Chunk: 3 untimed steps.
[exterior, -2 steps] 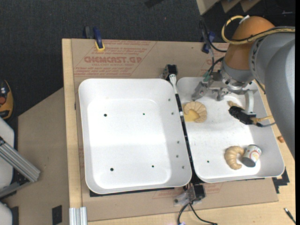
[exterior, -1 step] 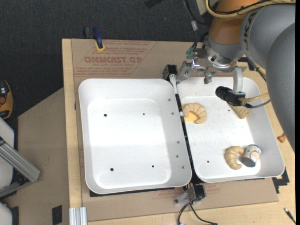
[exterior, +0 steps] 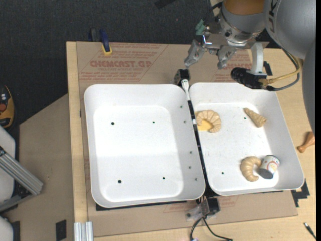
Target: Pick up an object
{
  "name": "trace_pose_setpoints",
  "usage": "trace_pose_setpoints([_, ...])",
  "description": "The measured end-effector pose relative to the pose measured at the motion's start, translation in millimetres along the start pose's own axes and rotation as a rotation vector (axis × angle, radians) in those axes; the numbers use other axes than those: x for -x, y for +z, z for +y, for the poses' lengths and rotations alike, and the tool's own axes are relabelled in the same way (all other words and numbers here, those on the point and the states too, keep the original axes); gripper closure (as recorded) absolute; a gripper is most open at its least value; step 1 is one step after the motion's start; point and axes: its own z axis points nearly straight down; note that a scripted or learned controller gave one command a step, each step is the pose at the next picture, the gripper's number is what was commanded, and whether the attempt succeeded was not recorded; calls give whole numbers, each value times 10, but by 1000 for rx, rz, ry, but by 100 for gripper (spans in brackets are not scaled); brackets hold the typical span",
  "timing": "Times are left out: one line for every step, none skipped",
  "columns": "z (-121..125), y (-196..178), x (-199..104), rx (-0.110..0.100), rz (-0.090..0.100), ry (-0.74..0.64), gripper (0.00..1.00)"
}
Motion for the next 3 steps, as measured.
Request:
trace_pose_setpoints([-11, -25, 38, -10, -3, 5, 100])
trace_pose_setpoints([-22, 206, -975, -17, 0, -1, 100])
trace_pose_setpoints([-96, -1264, -1726, 3, 5, -3, 100])
